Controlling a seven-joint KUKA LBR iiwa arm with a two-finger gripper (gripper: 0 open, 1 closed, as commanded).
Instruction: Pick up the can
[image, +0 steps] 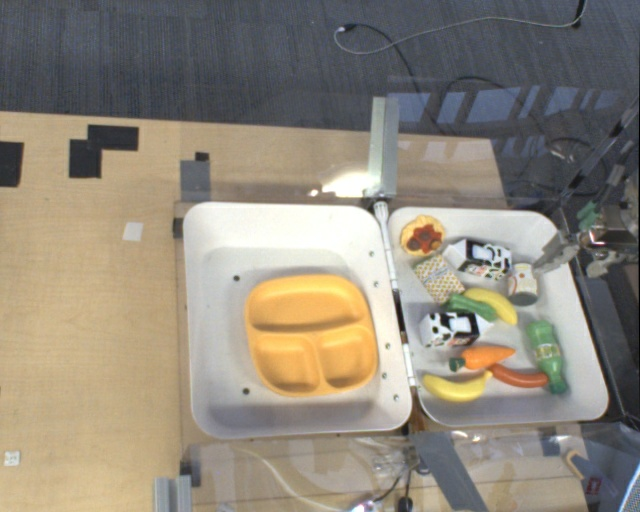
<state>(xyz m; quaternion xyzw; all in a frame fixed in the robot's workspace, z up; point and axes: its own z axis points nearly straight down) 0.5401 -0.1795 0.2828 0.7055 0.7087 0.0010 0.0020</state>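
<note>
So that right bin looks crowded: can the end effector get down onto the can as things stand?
Probably yes: the end effector is just beside the can, whose top is uncovered, though a milk carton crowds one side.

Your arm (612, 215) reaches in from the right edge, its gripper (552, 256) angled down and leftward.

a yellow divided tray (305, 333) lay in the left bin (215, 400). in the right bin (590, 395) a small pizza (423, 236) sat at the far left, a cow-patterned carton (484, 259) to its right, a green bottle (546, 353) on the right, and a banana (455, 386) beside a carrot (485, 356) near the front.
</note>
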